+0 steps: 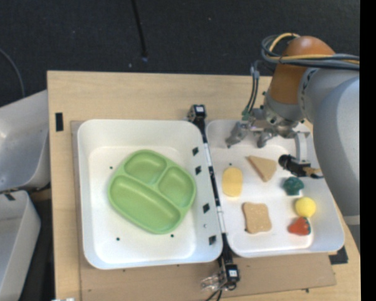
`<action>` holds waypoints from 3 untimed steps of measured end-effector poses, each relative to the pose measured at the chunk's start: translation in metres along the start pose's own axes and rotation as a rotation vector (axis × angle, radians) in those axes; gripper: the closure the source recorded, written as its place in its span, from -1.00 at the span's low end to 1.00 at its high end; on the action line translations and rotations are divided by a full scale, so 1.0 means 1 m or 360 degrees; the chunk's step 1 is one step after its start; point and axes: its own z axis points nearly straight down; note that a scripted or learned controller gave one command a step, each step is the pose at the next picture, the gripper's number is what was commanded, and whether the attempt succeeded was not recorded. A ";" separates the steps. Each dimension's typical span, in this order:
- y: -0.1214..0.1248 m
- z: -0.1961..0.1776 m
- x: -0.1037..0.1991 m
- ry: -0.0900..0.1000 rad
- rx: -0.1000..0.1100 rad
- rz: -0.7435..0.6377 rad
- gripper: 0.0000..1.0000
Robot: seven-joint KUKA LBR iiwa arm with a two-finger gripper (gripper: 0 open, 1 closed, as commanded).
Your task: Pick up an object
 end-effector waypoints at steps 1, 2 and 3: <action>0.001 -0.014 -0.001 -0.0003 -0.0008 0.0000 1.00; -0.003 -0.071 -0.010 0.0002 -0.0010 0.0002 1.00; 0.001 -0.117 -0.008 0.0002 -0.0012 -0.0003 1.00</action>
